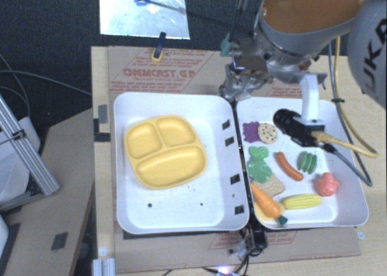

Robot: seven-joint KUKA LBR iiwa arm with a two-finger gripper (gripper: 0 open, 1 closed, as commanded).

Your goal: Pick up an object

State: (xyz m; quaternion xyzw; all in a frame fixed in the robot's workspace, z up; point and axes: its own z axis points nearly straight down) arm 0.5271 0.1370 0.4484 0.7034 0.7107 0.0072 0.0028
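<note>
Toy foods, among them a carrot (266, 201) and corn (302, 201), lie right of the yellow tray (164, 150); whether the tool (240, 86) is open, I cannot tell.

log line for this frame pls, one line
phase: before grasp | gripper: above far end of the divider between bins | left bin: yellow tray | right bin: carrot, corn, sausage | held: nothing seen

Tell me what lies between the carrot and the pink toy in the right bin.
In the camera view, the corn cob lies between the carrot and the pink toy.
</note>
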